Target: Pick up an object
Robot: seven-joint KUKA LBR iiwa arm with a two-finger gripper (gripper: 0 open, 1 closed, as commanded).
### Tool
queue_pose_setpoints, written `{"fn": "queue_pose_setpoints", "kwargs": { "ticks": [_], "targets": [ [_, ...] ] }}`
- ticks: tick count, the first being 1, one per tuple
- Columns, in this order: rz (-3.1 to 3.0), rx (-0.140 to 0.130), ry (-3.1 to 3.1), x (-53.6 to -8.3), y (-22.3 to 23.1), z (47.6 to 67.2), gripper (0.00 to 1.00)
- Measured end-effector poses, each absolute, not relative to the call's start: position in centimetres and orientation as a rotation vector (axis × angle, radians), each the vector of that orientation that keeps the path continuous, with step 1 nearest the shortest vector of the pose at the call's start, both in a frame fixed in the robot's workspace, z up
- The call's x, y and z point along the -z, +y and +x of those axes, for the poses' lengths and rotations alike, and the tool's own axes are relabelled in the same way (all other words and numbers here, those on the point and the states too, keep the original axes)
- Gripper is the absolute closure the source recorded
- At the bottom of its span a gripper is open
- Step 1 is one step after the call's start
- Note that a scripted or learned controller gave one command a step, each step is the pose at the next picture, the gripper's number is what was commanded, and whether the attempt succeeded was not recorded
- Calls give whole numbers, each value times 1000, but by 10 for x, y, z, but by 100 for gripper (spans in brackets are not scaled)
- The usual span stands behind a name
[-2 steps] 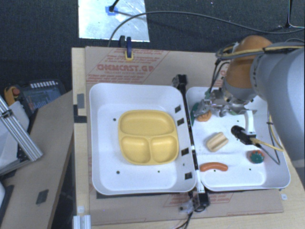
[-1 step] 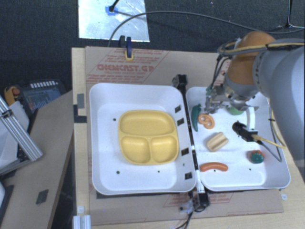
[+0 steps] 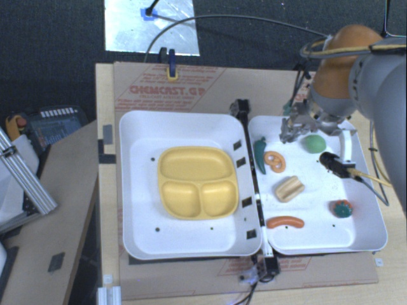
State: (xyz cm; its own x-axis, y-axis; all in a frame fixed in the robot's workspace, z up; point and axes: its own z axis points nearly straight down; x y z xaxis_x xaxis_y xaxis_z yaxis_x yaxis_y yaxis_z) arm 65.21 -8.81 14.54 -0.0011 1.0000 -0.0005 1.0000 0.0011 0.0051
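We see the scene under even, fairly bright overhead light, with no strong colour cast. The two white bins (image 3: 191, 246) come out bright, close to washed out along their rims, yet their floors keep soft grey shading. Shadows are short and soft: a faint one lies under the yellow tray (image 3: 196, 182), and small ones sit close beside the items in the right bin. A shiny metal sheet (image 3: 151, 16) at the top catches glare and reads as mottled white. The dark floor around the bench looks grainy. Overall sharpness is modest; fine detail is soft, and the grey arm (image 3: 381, 88) at the right looks slightly blurred.
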Motion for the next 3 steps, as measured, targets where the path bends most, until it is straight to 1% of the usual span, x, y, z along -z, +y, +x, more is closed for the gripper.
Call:
{"fn": "queue_pose_setpoints", "kwargs": {
  "ticks": [1,3],
  "targets": [
    [2215,-6,2221,-189,-90,653,100],
    [2211,-7,2224,-281,-84,664,100]
  ]
}}
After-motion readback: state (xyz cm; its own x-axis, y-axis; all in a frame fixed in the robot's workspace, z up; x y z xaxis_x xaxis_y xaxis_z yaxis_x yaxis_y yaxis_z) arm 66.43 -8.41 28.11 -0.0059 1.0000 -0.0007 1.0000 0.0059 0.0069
